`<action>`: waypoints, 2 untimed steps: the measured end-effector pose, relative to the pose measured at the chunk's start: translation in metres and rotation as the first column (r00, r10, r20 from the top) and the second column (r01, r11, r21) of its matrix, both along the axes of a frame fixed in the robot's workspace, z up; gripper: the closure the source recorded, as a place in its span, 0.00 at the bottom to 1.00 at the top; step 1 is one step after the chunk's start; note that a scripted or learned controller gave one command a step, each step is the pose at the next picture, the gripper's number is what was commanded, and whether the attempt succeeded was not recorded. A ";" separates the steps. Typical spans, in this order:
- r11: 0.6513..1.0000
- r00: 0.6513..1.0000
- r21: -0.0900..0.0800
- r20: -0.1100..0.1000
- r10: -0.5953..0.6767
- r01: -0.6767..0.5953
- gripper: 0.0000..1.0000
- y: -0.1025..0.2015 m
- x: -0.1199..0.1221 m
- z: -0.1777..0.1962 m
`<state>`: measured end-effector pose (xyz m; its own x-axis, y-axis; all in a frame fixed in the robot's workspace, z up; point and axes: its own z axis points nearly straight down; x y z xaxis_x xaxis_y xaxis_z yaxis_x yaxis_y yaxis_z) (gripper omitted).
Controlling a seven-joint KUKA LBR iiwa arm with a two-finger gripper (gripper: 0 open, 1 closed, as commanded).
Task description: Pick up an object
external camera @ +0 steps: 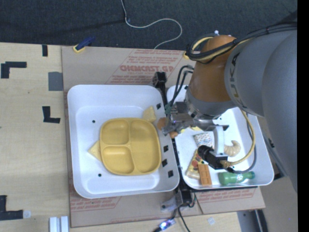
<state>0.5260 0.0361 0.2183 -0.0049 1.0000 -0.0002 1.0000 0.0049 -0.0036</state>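
On the bench (29, 144), entries run from largest to smallest.

- Arm (270, 66): grey with an orange band. It reaches in from the right, with the wrist low over the shared wall between the two bins.
- Cardboard sheet (96, 64): lies flat under both bins.
- Left bin (79, 129): white and shallow.
- Right bin (258, 144): the same make, touching the left bin along one side.
- Yellow plate (130, 146): has three compartments, all bare. It lies flat in the middle of the left bin.
- End effector (169, 124): sits low at the right edge of the left bin, just beside the plate's upper right corner. Whether it is spread or pressed together cannot be told, and nothing is seen in its grip.
- Green bottle (236, 178): lies on its side along the near wall of the right bin.
- Beige curved piece (233, 148): lies in the right bin, towards its right wall.
- Patterned packet (203, 139): lies in the right bin, close under the wrist.
- Orange block (205, 176): lies near the right bin's front left corner.
- Pale wedge (148, 113): lies in the left bin, between the plate's top edge and the end effector, and is the nearest loose thing to it.
- Second wedge (92, 149): shows from under the plate's left edge.

Status, as a judgement: this is the approach stage. Every item rests in its bin and none is raised. Left to do are closing on one thing, probably the pale wedge or the plate rim, and lifting it clear.
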 end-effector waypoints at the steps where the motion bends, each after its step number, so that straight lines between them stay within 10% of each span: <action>1: 1.000 1.000 0.002 0.002 0.003 -0.003 1.00 0.056 0.001 0.010; 2: 1.000 1.000 -0.001 0.000 -0.003 0.003 1.00 0.068 0.009 -0.004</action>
